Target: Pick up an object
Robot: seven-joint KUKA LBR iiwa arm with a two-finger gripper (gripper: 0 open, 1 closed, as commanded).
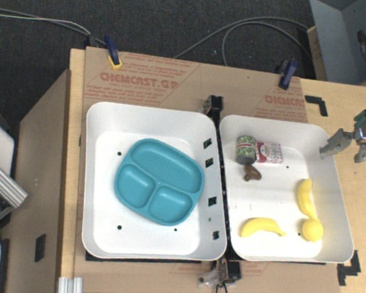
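On the brown cardboard-covered worktop [177, 71], the left shallow white plastic bin [97, 166] holds a teal three-compartment plastic plate [159, 181] lying flat near its centre. Just beside it, the right shallow white plastic bin [328, 247] holds several things: at about 11 o'clock a green and red cylindrical can [257, 150] lies on its side, with a small brown lump [252, 174] just below it. At 6 o'clock lies a yellow plastic banana [261, 227]. At 4 o'clock a second yellow banana [304, 197] lies lengthwise, and a yellow lemon-like fruit [312, 230] sits just beside its lower end. The metal two-finger gripper [351, 143] sits at 2 o'clock, over the bin's outer rim, apart from every object. Its jaws grasp nothing; how far apart they stand cannot be told.
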